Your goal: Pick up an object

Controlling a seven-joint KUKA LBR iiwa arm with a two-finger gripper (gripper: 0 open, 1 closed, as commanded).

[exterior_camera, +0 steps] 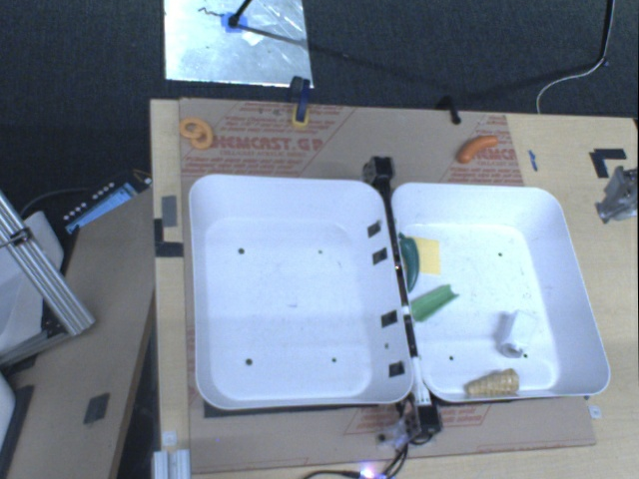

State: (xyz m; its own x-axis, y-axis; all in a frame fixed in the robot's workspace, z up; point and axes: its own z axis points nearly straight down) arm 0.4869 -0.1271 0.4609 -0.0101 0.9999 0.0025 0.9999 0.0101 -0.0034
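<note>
Where the bench point(559, 168) is seen from above, two shallow white bins are counted, set side by side and touching along a seam. Both are made of smooth, glossy plastic with rounded corners. Four small black clips point(379, 257) are spaced along that seam. On the floor of the left bin point(290, 198), four small dark dots are seen.

Five candidate objects are counted, all in the right bin point(559, 218). One flat yellow square point(428, 256) lies at the far left of that bin, and one dark green curved strip point(409, 254) is pressed against its left edge, beside the seam. One bright green, leaf-shaped piece point(433, 302) lies just nearer, tilted. One small grey-white cylinder point(509, 333) lies towards the near right, and one tan, ridged cone point(494, 383) rests against the near wall.

On the bare board beyond the bins, one smooth orange sausage shape point(477, 149) is seen at the far right and one orange ring point(197, 133) at the far left. One yellow and blue clamp point(300, 104) sits at the far edge, and one crinkled silvery sheet point(238, 26) lies on the dark floor behind it.

At the right edge, a grey metal gripper point(619, 194) is seen outside the right bin, well apart from all five objects. Whether it is open or closed cannot be told, and nothing is seen held in it.
</note>
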